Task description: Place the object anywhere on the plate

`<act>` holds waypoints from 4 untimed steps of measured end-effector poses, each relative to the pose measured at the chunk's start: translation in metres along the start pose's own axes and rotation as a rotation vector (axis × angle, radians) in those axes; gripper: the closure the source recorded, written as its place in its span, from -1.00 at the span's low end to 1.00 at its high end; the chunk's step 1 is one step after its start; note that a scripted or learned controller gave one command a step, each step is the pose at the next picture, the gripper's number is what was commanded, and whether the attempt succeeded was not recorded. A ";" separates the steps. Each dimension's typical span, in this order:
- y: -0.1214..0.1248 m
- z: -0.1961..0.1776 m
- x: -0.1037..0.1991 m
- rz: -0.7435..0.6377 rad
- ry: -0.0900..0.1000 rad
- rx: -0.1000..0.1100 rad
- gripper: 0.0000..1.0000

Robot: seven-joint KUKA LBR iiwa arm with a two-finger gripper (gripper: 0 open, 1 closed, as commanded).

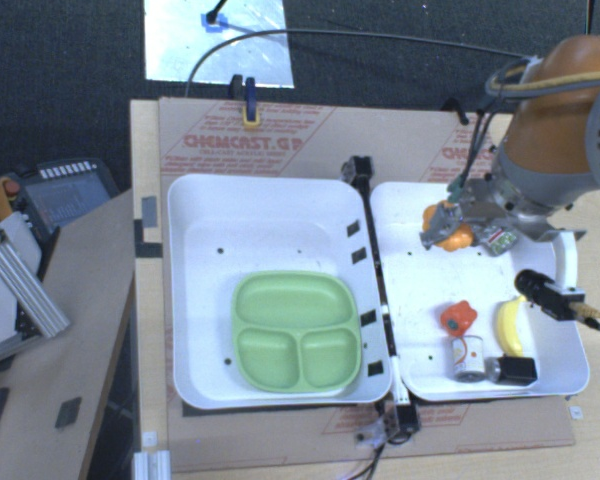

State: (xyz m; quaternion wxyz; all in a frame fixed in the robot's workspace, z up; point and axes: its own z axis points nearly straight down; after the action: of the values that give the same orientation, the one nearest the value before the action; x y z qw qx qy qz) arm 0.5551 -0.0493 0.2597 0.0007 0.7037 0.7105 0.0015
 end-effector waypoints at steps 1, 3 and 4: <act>0.015 0.017 0.058 -0.001 0.001 0.002 1.00; 0.036 0.016 0.155 0.001 0.001 0.001 1.00; 0.042 0.047 0.198 0.002 0.000 0.005 1.00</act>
State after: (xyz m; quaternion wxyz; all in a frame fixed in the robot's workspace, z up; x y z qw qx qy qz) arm 0.5955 0.1492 0.2126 -0.0012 0.7043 0.7099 -0.0002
